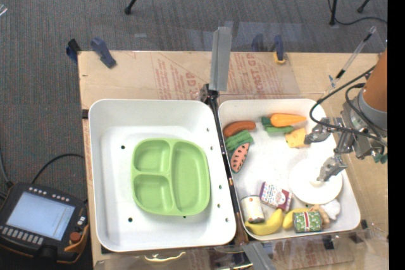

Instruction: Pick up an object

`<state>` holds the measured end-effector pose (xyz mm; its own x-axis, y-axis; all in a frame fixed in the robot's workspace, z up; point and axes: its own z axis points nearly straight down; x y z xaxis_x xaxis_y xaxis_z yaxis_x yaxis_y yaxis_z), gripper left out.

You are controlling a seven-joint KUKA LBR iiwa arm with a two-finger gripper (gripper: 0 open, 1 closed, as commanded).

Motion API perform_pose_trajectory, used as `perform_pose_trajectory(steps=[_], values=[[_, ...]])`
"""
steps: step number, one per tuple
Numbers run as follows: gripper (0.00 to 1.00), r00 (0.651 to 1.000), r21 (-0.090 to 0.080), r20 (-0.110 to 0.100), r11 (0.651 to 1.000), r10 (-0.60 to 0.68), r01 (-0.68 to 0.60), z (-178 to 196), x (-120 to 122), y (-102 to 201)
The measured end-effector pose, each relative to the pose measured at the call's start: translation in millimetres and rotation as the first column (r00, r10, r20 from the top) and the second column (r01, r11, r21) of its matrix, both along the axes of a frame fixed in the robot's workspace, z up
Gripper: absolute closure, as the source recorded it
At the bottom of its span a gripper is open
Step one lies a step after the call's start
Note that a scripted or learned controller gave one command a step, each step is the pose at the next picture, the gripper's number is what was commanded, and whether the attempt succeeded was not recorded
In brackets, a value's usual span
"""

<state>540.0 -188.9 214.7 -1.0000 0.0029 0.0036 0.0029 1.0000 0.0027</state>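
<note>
Hovering with jaws spread wide and holding nothing, the arm has the round white plastic plate right below them, yellow cheese wedge just beyond.

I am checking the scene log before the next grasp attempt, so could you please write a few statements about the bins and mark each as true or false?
1. The green divided plate lies in the left bin. True.
2. The carrot lies on the green plate. False: it lies in the right bin, near the far wall.
3. The gripper hangs over the right bin. True.
4. The banana lies at the far wall. False: it lies at the near wall.
5. The watermelon slice lies beside the white plate. False: it lies near the bins' divider.
</note>
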Motion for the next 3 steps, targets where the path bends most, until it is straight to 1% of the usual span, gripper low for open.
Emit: perform_pose_trajectory(steps=[1, 2, 3], values=[[0.00, 0.996, 0.004, -0.007, 0.996, 0.088, -0.088, -91.3, 65.3, 14.1], [0.00, 1.000, 0.001, -0.003, 1.000, 0.008, -0.008, -132.8, 102.5, 7.2], [0.00, 0.986, -0.002, -0.002, 0.986, -0.168, 0.168, -130.4, 103.6, 25.8]])
